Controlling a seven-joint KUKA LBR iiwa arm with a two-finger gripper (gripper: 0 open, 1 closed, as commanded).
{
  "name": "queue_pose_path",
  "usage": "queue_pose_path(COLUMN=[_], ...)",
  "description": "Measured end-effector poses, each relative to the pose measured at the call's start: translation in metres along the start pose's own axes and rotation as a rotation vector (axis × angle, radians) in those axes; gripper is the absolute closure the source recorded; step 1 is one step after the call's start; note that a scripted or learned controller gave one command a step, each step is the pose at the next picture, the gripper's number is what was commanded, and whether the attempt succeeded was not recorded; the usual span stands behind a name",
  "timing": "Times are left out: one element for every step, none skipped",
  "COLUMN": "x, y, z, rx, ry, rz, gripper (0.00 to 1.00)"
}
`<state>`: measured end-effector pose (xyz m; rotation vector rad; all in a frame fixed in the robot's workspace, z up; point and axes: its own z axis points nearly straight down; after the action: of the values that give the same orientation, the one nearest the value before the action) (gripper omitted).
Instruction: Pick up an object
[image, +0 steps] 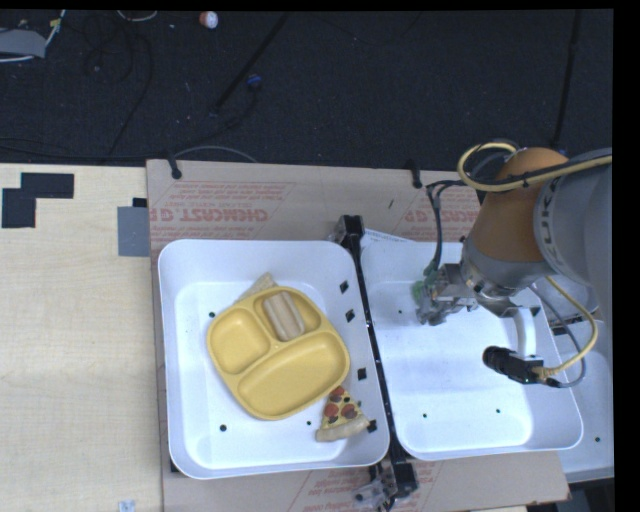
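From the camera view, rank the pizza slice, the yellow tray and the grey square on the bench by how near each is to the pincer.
From the pincer:
1. Pizza slice, left bin, bottom right corner.
2. Yellow tray, left bin, middle; nearly tied with the slice.
3. Grey square, on the bench, far left.

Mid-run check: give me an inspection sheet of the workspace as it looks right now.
Surface: two shallow white bins, left bin and right bin, side by side on a cardboard sheet.
Job's things: yellow divided plate in the left bin, a tan bun-like piece in its upper compartment; toy pizza slice beside the plate's lower right edge.
Clutter: nothing seen.
End effector: over the right bin's upper left part; no object seen between its parts.
Cables: yellow cable looped above the wrist; black cables on the dark floor.
Surroundings: light wooden bench to the left.
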<state>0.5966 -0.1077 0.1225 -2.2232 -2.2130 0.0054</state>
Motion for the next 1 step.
queue_pose_path(x=[0.0007], y=[0.0033], z=[-0.0426], rx=[-0.006], ry=[-0.001], rz=[-0.005], gripper=[1.0])
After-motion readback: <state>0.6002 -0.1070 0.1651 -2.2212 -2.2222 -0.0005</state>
